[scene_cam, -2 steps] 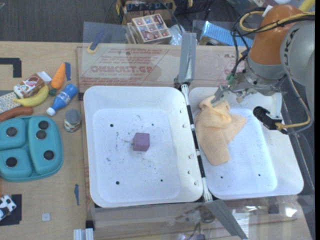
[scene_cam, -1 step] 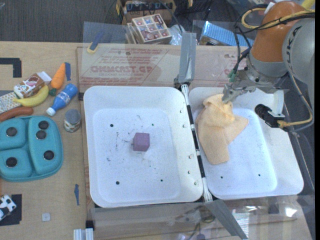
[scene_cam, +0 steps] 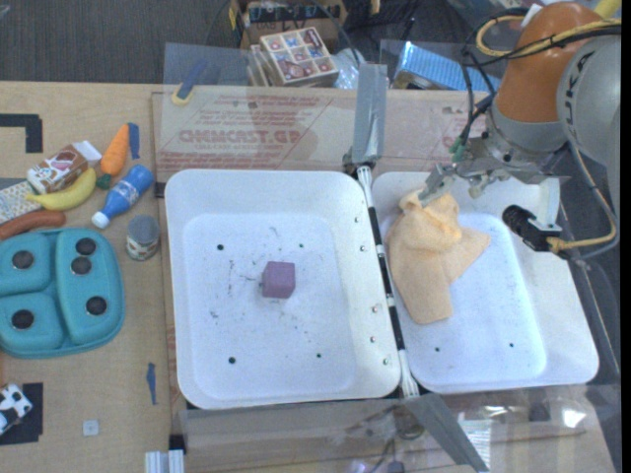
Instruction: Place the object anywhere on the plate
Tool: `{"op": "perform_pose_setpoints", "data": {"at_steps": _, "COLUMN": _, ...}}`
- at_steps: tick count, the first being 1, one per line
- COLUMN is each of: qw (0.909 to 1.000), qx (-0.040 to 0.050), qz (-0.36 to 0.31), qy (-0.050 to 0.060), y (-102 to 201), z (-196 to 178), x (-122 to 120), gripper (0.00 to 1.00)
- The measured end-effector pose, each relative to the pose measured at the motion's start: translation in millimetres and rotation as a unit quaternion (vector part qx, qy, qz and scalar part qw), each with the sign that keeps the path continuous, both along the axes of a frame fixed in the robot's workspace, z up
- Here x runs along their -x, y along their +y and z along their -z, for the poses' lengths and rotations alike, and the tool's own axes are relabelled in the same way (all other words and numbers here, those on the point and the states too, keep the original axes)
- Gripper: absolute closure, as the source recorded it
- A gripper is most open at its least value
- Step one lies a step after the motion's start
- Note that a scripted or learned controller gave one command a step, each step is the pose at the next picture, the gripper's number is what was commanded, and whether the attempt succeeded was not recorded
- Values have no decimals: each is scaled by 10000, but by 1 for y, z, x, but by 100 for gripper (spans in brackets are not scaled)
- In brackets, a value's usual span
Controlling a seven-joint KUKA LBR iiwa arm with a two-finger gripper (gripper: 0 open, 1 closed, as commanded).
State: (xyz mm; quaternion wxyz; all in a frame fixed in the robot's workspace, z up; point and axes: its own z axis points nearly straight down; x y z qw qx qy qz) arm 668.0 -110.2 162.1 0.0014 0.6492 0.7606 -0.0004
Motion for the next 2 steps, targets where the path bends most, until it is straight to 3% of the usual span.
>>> {"op": "perform_pose_setpoints", "data": {"at_steps": 1, "qw": 10000, "qx": 6, "qz": 1, "qy": -17, "y": -1, "z": -9, "x": -1, "gripper": 100}}
{"op": "perform_pose_setpoints", "data": {"at_steps": 2, "qw": 10000, "qx": 7, "qz": 0, "qy": -17, "y": -1, "z": -10, "x": -1, "gripper": 0}}
